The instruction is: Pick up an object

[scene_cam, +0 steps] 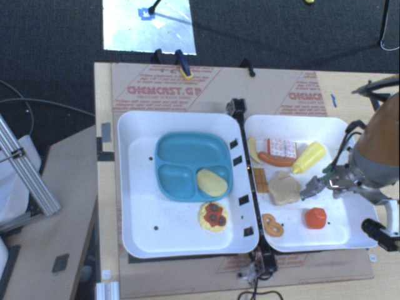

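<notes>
Bread slice (284,189) seemingly just beside pincer (310,188).

Red lettering reading "CHEMCAST GP" is printed on the brown sheet (164,91) behind the bins — repeated at the right, there too slanted to read.

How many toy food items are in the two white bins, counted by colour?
Yellow: 3 (oval piece on the blue tray, mustard bottle, pale piece at the right bin's left wall)
Red: 2 (sausage, red item)
Brown or tan: 3 (bread slice, pretzel, cracker)
Mixed colours: 2 (small pizza, patterned box)
Total: 10
</notes>
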Controlling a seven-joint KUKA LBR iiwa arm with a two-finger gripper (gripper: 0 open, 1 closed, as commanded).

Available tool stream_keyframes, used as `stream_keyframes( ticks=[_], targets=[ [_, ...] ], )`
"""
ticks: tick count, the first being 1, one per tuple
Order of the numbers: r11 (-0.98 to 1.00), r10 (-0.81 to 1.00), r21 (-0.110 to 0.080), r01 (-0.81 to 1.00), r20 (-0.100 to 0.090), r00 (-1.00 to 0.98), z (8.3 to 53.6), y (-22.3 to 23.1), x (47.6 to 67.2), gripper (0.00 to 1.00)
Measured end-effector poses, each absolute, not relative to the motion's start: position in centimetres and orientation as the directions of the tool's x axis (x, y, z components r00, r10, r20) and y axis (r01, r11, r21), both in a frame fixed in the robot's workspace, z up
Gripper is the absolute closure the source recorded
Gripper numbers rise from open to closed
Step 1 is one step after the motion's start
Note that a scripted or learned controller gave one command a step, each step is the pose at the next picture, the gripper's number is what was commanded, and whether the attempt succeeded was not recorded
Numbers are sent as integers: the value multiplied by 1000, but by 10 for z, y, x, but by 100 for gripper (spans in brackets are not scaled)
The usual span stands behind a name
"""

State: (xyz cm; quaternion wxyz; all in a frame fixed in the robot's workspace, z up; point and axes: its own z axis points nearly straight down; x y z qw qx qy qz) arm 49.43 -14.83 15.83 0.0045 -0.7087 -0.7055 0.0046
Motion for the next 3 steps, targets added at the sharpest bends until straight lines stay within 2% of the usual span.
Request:
stream_keyframes(
  ticks=[1, 2, 3],
  targets=[
    [-1, 1000, 0, 1000, -1, 1, 81, -159, 486, 0],
    [2, 1000, 4, 1000, -2, -2, 95, -158, 488, 100],
    [9, 1000, 15, 1000, -5, -9, 154, -167, 583, 100]
  ],
)
